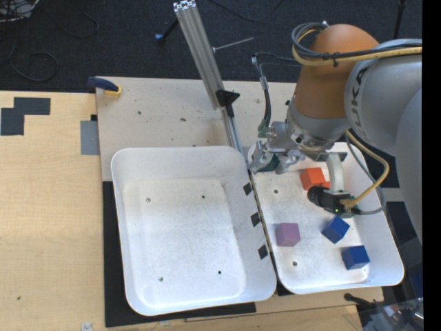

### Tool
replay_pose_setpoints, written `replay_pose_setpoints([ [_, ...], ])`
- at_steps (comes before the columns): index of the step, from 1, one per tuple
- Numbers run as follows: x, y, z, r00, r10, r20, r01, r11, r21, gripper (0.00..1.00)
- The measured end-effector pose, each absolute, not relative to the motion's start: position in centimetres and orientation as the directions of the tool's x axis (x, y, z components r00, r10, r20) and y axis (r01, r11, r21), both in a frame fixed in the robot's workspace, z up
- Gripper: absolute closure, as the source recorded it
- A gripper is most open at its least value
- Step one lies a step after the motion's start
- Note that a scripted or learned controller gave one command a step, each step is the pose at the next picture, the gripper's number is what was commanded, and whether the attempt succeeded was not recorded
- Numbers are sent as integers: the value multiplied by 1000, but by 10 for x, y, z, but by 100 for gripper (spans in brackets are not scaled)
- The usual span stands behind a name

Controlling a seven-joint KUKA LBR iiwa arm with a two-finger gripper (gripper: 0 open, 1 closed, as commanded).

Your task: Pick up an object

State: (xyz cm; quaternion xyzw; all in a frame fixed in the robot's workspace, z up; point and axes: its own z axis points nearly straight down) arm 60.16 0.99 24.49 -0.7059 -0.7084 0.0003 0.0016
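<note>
My gripper (264, 158) hangs low over the far left corner of the right bin (386, 271), close to the wall between the two bins. A small green thing (284, 162) shows right beside it, mostly hidden by the wrist; whether it is held cannot be told. An orange block (313, 178) lies just right of the gripper. A purple block (287, 234) sits in the middle of that bin. Two blue blocks lie nearer the front right, one (335, 229) tilted and one (355, 256) by the front rim.
The left bin (127, 167) stands beside the right one, with black clips (255, 218) along the shared wall. A slanted aluminium bar (204, 54) rises behind the bins, close to the gripper. A blue-and-yellow clamp (103, 85) sits at the bench's far left corner.
</note>
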Motion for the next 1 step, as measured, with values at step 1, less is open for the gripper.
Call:
replay_pose_setpoints([
  [1, 615, 56, 229, -4, 1000, 1, 1000, 4, -4, 100],
])
